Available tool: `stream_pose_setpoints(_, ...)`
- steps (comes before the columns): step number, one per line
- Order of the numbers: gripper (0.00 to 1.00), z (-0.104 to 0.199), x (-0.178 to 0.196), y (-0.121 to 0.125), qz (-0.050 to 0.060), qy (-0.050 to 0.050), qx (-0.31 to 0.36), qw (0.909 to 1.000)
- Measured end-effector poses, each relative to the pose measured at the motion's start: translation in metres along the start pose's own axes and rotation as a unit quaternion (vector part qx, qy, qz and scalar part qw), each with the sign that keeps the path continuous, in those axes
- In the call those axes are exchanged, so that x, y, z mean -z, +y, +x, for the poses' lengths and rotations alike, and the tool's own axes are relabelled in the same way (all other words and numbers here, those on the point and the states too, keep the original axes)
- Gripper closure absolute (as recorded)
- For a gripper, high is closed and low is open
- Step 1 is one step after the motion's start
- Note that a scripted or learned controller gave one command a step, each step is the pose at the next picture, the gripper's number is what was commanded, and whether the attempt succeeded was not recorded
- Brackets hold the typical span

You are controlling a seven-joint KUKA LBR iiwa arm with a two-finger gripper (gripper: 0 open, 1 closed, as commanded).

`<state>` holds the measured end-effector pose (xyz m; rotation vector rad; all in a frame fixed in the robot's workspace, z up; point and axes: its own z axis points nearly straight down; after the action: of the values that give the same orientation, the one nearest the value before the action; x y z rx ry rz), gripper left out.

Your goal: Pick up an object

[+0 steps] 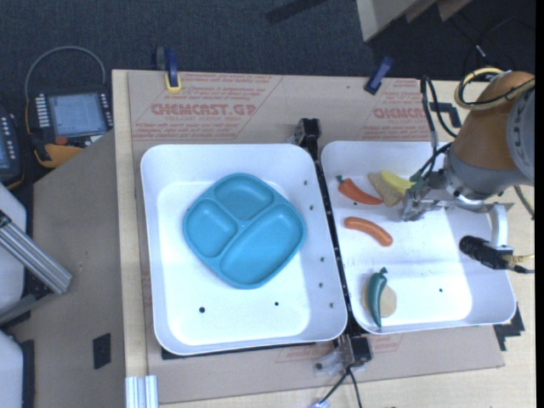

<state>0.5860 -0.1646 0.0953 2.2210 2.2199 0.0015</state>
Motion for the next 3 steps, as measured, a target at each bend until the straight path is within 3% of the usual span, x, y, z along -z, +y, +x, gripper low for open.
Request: stream_pose_setpoints(3, 1.00, -0.001, 0.178, -0.009, -0.004, -0.002, 0.001, 1.0000)
